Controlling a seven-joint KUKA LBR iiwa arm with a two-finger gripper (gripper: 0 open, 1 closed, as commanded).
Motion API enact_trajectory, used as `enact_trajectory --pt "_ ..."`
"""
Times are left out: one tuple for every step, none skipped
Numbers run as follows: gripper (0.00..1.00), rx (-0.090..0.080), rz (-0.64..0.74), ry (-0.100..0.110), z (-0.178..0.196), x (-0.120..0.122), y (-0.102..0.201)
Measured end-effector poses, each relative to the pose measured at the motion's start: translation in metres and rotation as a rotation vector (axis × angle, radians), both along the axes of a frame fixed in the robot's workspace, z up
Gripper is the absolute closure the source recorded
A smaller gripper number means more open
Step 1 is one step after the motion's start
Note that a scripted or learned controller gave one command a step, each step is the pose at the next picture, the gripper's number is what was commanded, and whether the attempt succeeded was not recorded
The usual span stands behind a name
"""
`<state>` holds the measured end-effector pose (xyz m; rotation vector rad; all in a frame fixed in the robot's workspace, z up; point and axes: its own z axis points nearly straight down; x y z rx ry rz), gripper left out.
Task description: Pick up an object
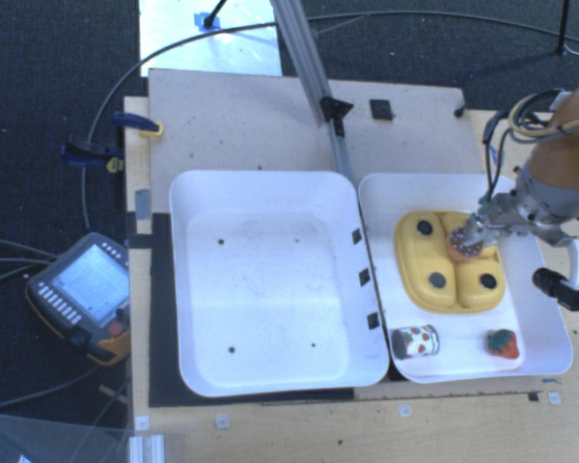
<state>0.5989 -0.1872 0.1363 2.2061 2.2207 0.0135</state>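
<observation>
Yellow and lumpy, a moulded block (451,262) with dark round spots lies in the right bin (543,350). The jaws (464,242) press down at its upper middle — whether they are parted or closed, I cannot tell. Below the block — a small can (415,341) and a red-green toy (503,343).

i see a yellow four-lobed block (451,261), a small printed can (415,341) on its side, a red strawberry (503,343), all in the right bin (550,355).
</observation>
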Motion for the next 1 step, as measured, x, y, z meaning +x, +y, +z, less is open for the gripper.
enact_trajectory --pt "1.0 -0.001 -0.003 0.006 0.0602 -0.0037 -0.0074"
